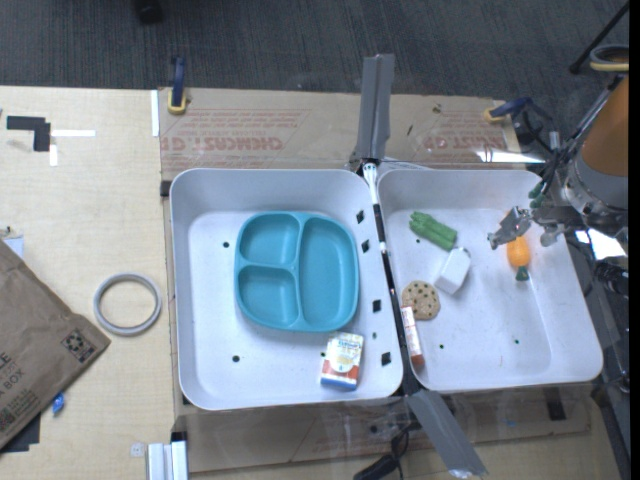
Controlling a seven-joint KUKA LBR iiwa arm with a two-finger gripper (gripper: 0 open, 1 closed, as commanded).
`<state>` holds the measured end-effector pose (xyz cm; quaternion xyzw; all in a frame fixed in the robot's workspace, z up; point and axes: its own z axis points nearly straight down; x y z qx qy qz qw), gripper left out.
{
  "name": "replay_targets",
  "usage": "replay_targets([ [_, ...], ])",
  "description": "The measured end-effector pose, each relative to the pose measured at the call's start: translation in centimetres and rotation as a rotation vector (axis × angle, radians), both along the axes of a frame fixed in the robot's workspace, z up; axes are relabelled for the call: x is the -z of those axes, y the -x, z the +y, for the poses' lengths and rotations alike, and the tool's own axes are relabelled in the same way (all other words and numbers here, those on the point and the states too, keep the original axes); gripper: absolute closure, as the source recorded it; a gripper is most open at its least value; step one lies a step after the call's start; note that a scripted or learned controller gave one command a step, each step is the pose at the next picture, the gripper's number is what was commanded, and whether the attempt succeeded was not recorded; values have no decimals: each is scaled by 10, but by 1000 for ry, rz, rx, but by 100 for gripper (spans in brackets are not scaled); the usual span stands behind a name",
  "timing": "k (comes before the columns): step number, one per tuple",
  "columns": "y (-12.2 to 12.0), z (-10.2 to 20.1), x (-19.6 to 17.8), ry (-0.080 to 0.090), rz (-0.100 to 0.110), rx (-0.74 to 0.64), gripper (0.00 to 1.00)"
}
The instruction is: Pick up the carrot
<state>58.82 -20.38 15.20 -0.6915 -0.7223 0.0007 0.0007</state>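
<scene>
Down at the six o'clock edge, a small juice box (342, 361) is sitting in the left bin (190, 298), just below a blue divided plate (298, 270). Off the bins, at nine o'clock, a ring of tape (127, 302) is lying on the bench.

Going into the right bin (560, 363), a red tube (412, 336) is lying along the near left wall. A cookie (421, 300) is resting just beside it. A little farther back, a white block (453, 270) is sitting, and a green bumpy veggie (433, 230) is lying past it, toward twelve o'clock.

Now the main thing. The carrot (519, 256) is lying on the right side of the right bin, at about three o'clock from the white block. It is small and orange, with a bit of green at its near end. Its long way is running near to far, so the green tip is pointing toward six o'clock.

The gripper (528, 230) is hanging right over the carrot's far end, coming in from the three o'clock side. The carrot is sitting just toward six o'clock from it, almost touching or maybe touching; it is too small to tell. The two fingers look spread apart, one toward nine o'clock and one toward three o'clock. They are not squeezing the carrot. I think the gripper is needing to go down a bit and close across the carrot's short way.
</scene>
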Motion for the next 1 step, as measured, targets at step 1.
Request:
replay_targets([
  [1,-19,-9,61,-11,-1,62,0],
])
